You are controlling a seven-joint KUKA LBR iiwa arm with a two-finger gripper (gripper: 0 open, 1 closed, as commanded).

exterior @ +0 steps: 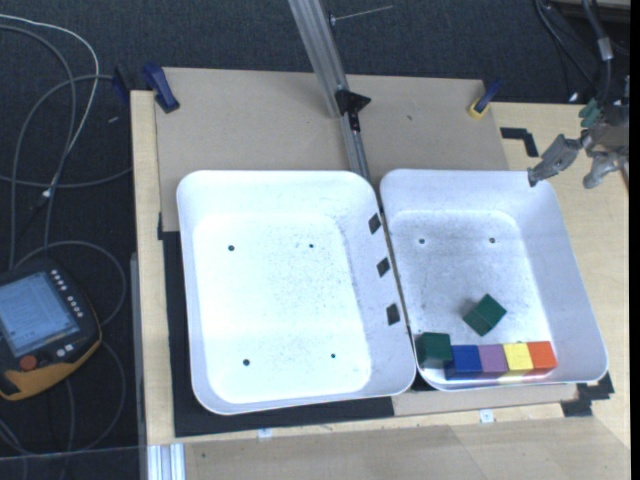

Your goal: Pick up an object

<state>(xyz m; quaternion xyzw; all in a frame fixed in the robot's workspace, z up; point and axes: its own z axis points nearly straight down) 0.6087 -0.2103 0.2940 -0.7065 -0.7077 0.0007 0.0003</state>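
Nearest the camera, a row of small blocks lines the front wall of the right bin [560,258]: a dark green block [434,348], then blue [465,359], purple [493,357], yellow [517,355] and orange [541,353], touching side by side. Just behind them a second green block [485,314] sits alone, turned at an angle. Beside it the left bin [200,208] shows bare white speckled plastic. Both bins rest on a tan board [260,118] over a black mat. Off to the left a handheld control pad [40,323] lies on dark carpet among loose cables. Farther back, clamps hold the board's corners and a metal pole [315,38] rises from its rear edge. At the far right the gripper [572,163] hangs above the right bin's back corner, its fingers spread apart, pinching nothing.
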